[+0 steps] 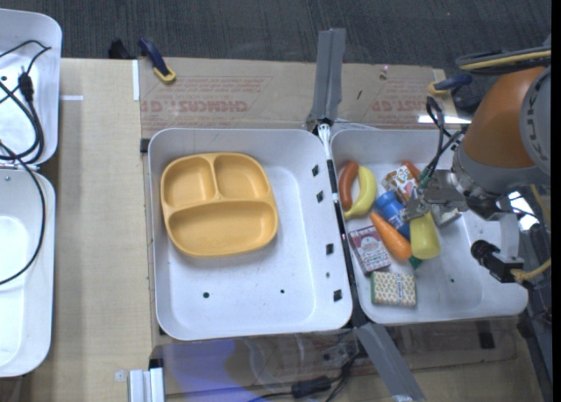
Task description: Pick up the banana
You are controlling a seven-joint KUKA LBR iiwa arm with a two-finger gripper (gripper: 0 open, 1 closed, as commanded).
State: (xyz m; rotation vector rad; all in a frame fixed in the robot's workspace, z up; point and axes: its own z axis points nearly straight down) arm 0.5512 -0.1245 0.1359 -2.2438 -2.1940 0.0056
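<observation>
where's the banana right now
The banana lies in the right bin, near its left wall, beside a hot dog.

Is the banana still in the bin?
Yes, in. The banana lies in the right bin beside a hot dog, with the gripper nearby.

Arm (pixel 508 129) low, wrist bent leftward

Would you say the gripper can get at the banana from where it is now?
Probably yes. The banana lies uncovered at the left of the right bin, beside a hot dog; the gripper hangs just to its right, above the toys between them.
</observation>
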